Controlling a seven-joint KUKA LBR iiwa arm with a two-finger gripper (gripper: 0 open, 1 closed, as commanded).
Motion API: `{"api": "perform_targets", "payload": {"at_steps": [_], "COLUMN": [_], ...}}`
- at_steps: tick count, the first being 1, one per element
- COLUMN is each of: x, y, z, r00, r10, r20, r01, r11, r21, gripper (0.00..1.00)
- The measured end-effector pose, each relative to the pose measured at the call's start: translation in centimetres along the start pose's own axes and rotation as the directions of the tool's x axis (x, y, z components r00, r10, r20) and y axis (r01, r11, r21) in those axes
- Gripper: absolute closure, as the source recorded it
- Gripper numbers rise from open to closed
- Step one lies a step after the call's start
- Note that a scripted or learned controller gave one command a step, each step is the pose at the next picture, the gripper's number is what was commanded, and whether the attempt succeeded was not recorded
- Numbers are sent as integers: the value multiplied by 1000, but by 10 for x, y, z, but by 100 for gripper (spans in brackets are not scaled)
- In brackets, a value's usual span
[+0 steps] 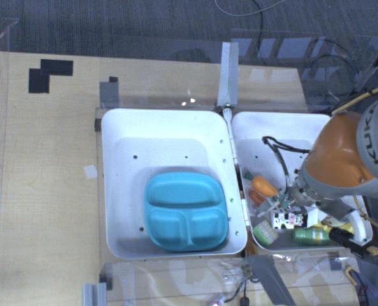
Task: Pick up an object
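Observation:
My gripper (283, 214) reaches down into the right bin (284, 127), low among a cluster of small objects near the bin's front. An orange carrot-like piece (264, 186) lies just left of it. A green bottle (312, 236) lies on its side just right of the gripper, with a yellow thing (345, 227) further right. A pale round object (265, 233) sits at the bin's front left corner. The arm's orange band (338, 153) hides the wrist and part of the bin.
The left bin (131, 139) holds a blue three-compartment tray (186, 210) at its front. A metal divider post (227, 75) stands between the bins at the back. Black cable (279, 148) loops over the right bin.

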State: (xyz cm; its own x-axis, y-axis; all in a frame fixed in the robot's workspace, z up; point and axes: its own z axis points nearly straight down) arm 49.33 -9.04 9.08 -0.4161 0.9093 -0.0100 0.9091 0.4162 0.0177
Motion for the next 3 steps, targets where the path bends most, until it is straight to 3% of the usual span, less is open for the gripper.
{"api": "perform_targets", "payload": {"at_steps": [1,2,3], "x": [-9,-10,-12], "y": [17,20,115], "z": [1,-11,-93], "r00": [908,909,907], "r10": [418,416,422], "r20": [-3,-3,-1], "r01": [-418,-416,-422], "r11": [908,909,907], "r21": [8,0,16], "gripper": [0,100,100]}}
